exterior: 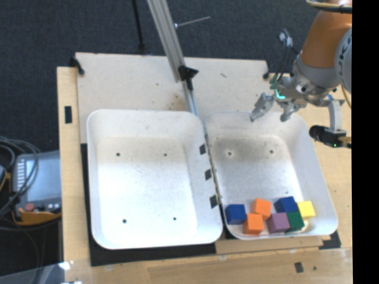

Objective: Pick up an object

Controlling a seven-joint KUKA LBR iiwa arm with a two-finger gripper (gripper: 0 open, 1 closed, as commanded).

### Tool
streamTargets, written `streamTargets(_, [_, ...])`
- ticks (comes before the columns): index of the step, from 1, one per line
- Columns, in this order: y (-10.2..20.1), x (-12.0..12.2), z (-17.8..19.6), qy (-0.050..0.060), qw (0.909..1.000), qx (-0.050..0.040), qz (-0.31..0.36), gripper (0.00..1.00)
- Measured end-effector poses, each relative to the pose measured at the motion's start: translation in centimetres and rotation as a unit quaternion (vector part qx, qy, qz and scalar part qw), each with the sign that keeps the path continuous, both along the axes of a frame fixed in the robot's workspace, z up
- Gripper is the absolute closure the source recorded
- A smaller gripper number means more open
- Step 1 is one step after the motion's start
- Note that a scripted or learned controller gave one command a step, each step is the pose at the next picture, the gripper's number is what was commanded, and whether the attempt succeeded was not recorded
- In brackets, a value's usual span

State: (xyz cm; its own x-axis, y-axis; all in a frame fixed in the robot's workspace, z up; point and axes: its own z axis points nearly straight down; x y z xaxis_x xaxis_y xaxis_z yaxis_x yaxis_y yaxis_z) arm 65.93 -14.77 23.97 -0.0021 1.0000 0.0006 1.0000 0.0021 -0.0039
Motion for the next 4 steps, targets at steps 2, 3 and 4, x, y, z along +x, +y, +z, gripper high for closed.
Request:
streamTargets(2, [0.0,0.2,-6.0,0.001,1.0000,-0.0010,0.000,0.00])
streamTargets(3, [-0.7,-0.6,-11.9,0.000,1.0000,-0.0014,-0.001,0.00])
streamTargets(4, [-0.8,-0.6,-14.3,-0.001,1.0000,-0.0014,-0.002,0.00])
